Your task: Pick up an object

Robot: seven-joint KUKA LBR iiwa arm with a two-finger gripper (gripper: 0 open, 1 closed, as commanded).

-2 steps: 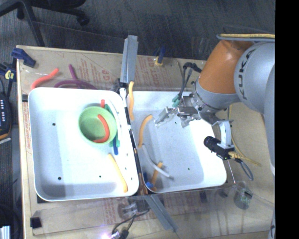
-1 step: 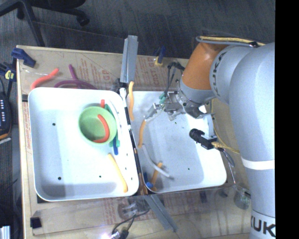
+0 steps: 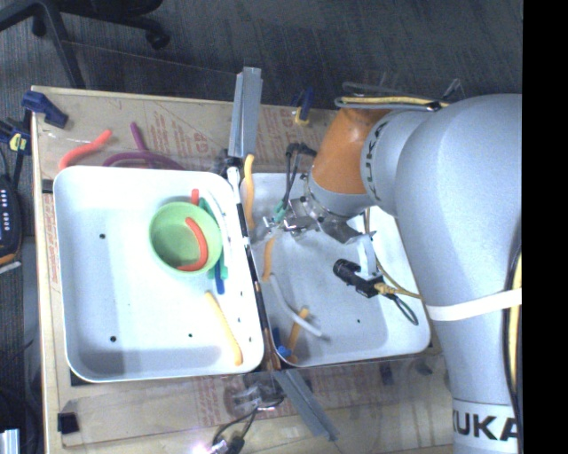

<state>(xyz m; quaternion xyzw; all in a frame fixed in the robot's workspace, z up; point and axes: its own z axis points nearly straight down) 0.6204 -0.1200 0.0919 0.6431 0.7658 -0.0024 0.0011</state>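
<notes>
Dark carpet floor, chair base at far left. Plywood bench w/ two white bins side by side; red hose & purple cable lie on the bench beyond the left bin.

Arm covers most of the right bin's far & right parts, so whatever lies under it is hidden. Gripper sits low at that bin's far left corner. It's too small & cluttered to read, so can't tell if it's released, clenched or grasping anything.

Objects to pick: white stick near-left in the right bin, small bits beside it unclear. In the left bin, green bowl w/ red strip inside, blue piece & yellow stick along its right wall.
</notes>
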